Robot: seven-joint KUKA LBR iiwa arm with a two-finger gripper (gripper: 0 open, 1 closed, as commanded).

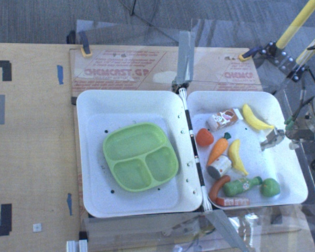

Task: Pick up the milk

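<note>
The milk (pixel 224 119) is a small white carton with an orange-red label, lying on its side near the back of the right bin (pixel 291 164). My gripper (pixel 272 139) hangs over the right part of that bin, close to its right wall. It is to the right of the milk and a little nearer the front, and well apart from it. One yellow banana (pixel 255 119) lies between the milk and the gripper. Nothing shows in the gripper.
Around the milk lie a red tomato (pixel 203 137), a carrot (pixel 217 149), a second banana (pixel 236 157), a can (pixel 219 166), a sausage (pixel 218 188), a green bottle (pixel 243 185) and a lime (pixel 271 187). The left bin (pixel 89 156) holds a green divided plate (pixel 140 156).
</note>
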